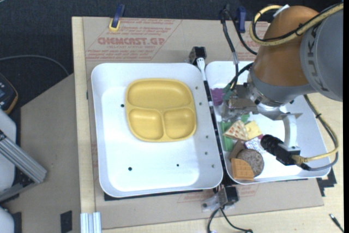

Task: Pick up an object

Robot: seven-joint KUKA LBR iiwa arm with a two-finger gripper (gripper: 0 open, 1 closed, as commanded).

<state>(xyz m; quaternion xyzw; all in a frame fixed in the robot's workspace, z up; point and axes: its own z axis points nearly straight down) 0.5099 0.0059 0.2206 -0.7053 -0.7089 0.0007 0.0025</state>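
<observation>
Even bright overhead light, soft shadows, slightly grainy

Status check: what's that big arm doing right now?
Gripper low over right white bin, grip unclear. Toy food pile beneath. Yellow divided tray sits left.

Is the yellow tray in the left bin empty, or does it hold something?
Empty: the yellow tray shows three bare compartments.

You look down from one fixed camera above the bench (136, 35), tilted. Left bin (109, 128) sits frame centre, right bin (316, 133) at the right edge. Arm (289, 57) enters upper right, close to lens.
</observation>
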